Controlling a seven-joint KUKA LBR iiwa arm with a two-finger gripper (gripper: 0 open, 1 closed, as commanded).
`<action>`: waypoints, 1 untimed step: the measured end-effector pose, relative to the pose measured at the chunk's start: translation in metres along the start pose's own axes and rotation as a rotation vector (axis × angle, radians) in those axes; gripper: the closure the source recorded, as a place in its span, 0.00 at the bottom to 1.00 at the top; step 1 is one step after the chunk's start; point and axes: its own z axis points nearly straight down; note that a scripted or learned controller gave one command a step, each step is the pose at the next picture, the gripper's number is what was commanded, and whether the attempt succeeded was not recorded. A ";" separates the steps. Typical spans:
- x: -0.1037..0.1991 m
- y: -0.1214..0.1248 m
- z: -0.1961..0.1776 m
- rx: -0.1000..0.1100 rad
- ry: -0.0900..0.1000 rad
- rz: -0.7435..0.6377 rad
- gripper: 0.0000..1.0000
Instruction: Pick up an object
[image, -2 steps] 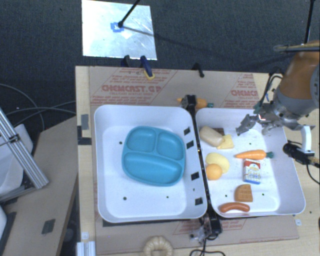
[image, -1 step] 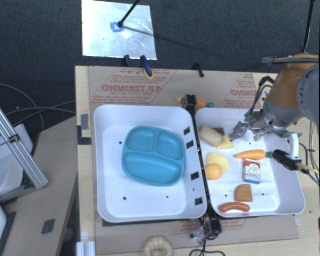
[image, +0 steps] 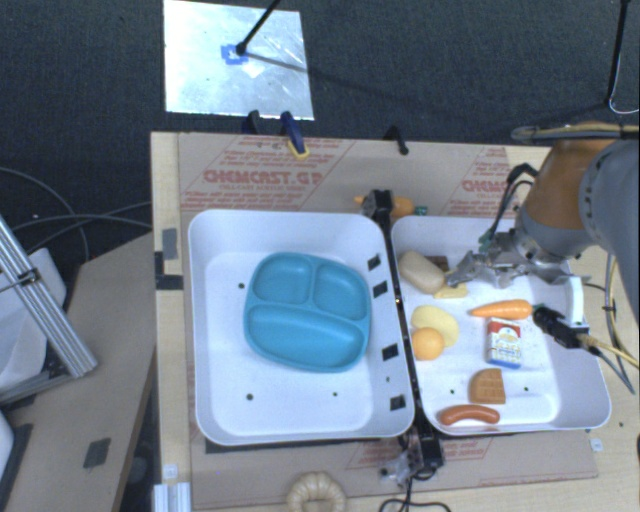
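My gripper (image: 468, 268) hangs low over the back of the right bin (image: 578, 398), reaching in from the right. Just left of it lies a pale bread roll (image: 421, 271), and a small yellow piece (image: 451, 292) sits right below its tip. An orange carrot (image: 500, 309) lies a little in front of the gripper. Further forward are a yellow fruit (image: 436, 321), an orange ball (image: 428, 344), a red and white carton (image: 505, 345), a brown toast slice (image: 487, 385) and a sausage (image: 468, 415). Nothing is visibly held.
The left bin (image: 222, 300) bears a blue divided plate (image: 307, 310). A black-clipped divider (image: 392, 300) separates the bins. Behind the bench lie a cardboard sheet (image: 300, 175) and a shiny square plate (image: 238, 58).
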 end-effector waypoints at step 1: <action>0.000 0.004 -0.015 -0.012 -0.002 -0.001 1.00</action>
